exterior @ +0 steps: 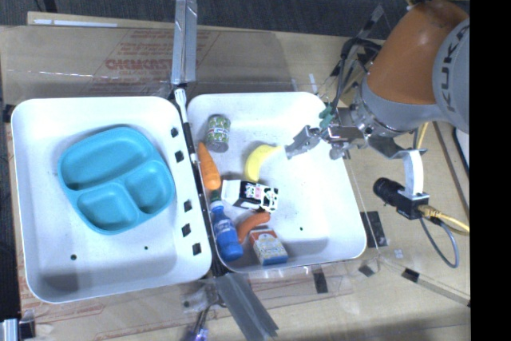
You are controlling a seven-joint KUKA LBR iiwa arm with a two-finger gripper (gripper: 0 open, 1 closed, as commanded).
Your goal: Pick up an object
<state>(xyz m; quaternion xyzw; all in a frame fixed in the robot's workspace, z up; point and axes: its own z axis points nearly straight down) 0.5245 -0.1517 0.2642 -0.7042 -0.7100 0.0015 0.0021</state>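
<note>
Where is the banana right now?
In the camera view, the banana lies in the right bin, near its middle, right of the carrot and just above the black-and-white carton.

Faint red lettering runs across the cardboard sheet along the bench's far edge but is too washed out to read, and the labels on the can and small cartons cannot be made out.
</note>
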